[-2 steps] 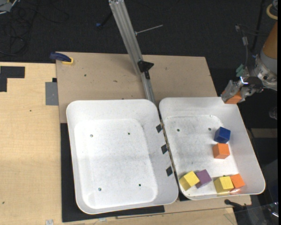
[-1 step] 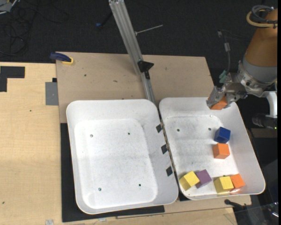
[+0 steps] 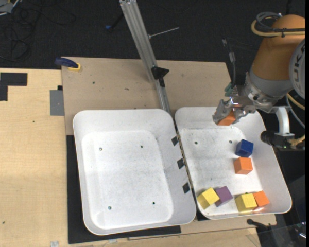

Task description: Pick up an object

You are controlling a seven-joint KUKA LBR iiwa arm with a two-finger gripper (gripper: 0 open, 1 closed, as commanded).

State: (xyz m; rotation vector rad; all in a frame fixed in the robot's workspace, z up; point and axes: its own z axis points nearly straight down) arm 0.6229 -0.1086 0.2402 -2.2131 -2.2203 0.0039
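My gripper (image 3: 226, 115) hangs over the far edge of the right bin (image 3: 211, 138), with an orange block (image 3: 226, 120) showing between its fingers, lifted above the bin floor. Lower in the same bin lie a blue cube (image 3: 244, 148) and an orange cube (image 3: 243, 165). Along the near edge sit a yellow cube (image 3: 208, 197), a purple cube (image 3: 223, 194), another yellow cube (image 3: 245, 202) and an orange cube (image 3: 260, 198).
The left bin (image 3: 126, 169) sits beside the right one, joined by black clips (image 3: 179, 163). A metal rail (image 3: 144, 45) slants up from between the bins toward the back. The arm's orange band (image 3: 275, 55) rises at the right.
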